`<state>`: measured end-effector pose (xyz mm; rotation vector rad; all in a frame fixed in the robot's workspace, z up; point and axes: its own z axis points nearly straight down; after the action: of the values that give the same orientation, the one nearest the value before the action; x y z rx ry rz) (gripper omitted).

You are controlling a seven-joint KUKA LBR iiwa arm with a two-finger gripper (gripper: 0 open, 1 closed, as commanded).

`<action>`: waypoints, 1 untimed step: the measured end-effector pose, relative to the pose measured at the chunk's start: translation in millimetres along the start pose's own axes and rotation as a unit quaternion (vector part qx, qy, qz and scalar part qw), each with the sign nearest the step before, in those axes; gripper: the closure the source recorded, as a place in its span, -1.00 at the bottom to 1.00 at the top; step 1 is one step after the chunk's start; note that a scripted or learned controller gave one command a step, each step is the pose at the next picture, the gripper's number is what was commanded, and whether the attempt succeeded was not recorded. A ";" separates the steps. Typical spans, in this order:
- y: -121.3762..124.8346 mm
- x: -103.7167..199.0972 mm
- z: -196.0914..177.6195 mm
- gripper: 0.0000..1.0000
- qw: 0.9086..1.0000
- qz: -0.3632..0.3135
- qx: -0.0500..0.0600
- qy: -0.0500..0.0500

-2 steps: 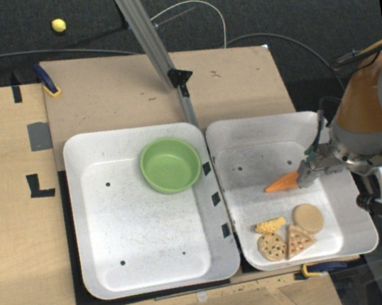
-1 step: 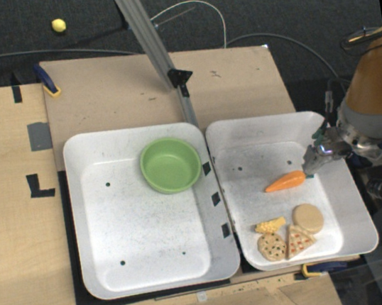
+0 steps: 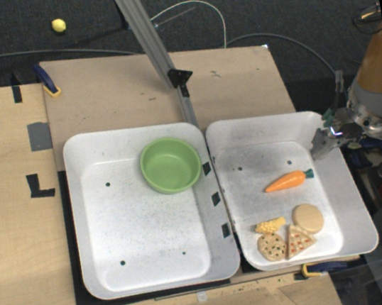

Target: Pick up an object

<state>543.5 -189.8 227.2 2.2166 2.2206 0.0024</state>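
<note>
Near right bin's middle: orange carrot (image 3: pixel 285 181), green tip, lying flat.

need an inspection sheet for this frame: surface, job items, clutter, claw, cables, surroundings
Surface: two shallow white bins, left bin and right bin, speckled dark, on a tan bench.
Job's things: round green plastic bowl in left bin; orange toy carrot, round tan biscuit, small yellow corn piece, spotted cookie, pizza slice in right bin.
Clutter: black tape marks on bench.
Claw: claw at right bin's right rim; nothing seen between its fingers.
Cables: white cable looping behind bench.
Surroundings: slanted grey metal pole; small yellow ball on dark floor.
</note>
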 end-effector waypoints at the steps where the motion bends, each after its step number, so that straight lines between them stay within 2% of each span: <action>1: -8.3 1.2 -56.5 1.00 1.000 0.000 -0.001 0.000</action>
<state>535.0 -188.5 283.7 2.2162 2.2197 0.0033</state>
